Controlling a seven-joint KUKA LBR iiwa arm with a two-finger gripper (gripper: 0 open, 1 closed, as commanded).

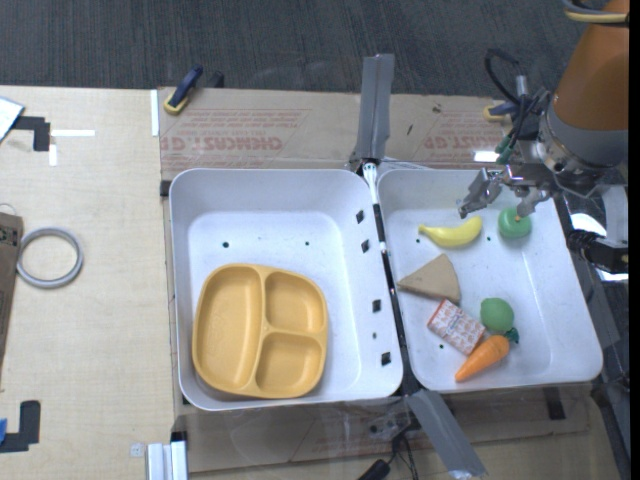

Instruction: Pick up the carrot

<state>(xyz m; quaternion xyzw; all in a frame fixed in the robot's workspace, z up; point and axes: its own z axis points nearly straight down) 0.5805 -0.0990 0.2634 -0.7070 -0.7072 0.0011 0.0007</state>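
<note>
Carrot [482, 358] lies near the right bin's [560, 268] front rim; claw [505, 193], seemingly apart, hovers well behind.

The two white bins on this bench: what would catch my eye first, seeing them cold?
Probably the yellow divided plate in the left bin. Next, the toy food in the right bin: a carrot near its front edge, a banana further back. The arm's gripper hangs over that bin's back part, beside a green apple.
</note>
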